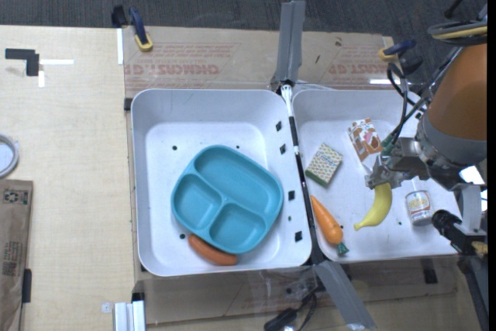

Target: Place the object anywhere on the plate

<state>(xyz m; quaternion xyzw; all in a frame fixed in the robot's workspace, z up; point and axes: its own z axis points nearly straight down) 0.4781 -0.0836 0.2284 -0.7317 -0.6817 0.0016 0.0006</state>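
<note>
Blue plate (226,200) in left bin (147,167), sausage (211,250) tucked under its edge. Gripper (380,176) over the banana (376,208) in right bin (364,244); can't tell on the fingers. Mirrored "CHEMCAST" lettering on cardboard (201,66).

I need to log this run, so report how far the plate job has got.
Done: nothing lies on the blue plate in the left bin; a sausage sits beside it, partly under its rim. In hand: the claw is over the top end of the banana in the right bin; a grip can't be confirmed. Left: lift an object and carry it onto the plate.
</note>
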